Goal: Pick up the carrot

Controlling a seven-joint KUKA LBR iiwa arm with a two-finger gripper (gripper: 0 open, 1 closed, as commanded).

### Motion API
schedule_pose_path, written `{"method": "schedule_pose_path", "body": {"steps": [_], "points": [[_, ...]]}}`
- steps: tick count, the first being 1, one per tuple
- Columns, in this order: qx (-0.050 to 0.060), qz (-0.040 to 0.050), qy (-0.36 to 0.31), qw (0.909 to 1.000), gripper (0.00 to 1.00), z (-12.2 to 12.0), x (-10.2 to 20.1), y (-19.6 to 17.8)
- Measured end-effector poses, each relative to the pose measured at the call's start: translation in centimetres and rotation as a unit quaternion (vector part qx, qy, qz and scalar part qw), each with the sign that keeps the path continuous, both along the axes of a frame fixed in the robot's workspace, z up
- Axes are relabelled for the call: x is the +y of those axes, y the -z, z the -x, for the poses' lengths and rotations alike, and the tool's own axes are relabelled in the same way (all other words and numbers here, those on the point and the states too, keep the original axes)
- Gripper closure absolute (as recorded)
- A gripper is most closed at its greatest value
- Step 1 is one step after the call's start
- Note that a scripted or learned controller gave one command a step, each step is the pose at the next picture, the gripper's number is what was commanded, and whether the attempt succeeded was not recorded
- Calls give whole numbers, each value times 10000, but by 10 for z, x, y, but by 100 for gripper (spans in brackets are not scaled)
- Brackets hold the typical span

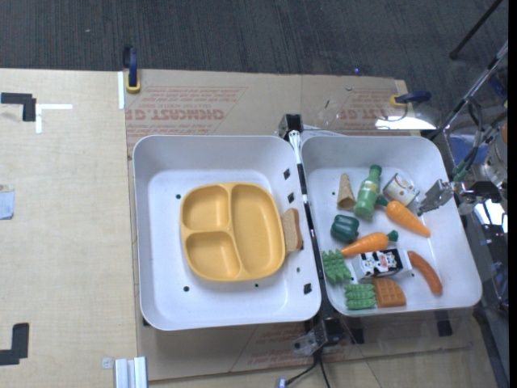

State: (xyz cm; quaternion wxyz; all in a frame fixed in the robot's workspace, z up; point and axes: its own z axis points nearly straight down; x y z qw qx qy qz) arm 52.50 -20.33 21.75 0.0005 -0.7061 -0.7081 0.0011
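Pale wood-grain worktop (65,241), brown printed cardboard sheet (210,107) laid across it, yellow-and-blue clamps (130,69) pinning its far edge, dark grey carpeted floor (242,18) beyond, bright glare at right

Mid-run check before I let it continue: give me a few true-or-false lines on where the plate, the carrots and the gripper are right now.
1. The yellow plate lies in the left bin. True.
2. Two carrots lie in the right bin. True.
3. The gripper hangs over the left bin. False: it is at the right bin's right side, by the upper carrot.
4. The green bottle lies on the plate. False: it is in the right bin.
5. A cracker lies beside the plate. True.
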Motion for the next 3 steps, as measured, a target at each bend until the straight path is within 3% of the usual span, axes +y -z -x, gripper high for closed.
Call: {"method": "schedule_pose_path", "body": {"steps": [1,2,3], "points": [[-40,-44,-709,9975,0,-64,-12,124],[-32,-15,-706,9975,100,-64,-14,116],[-14,3,-1571,9876,100,-61,46,71]]}}
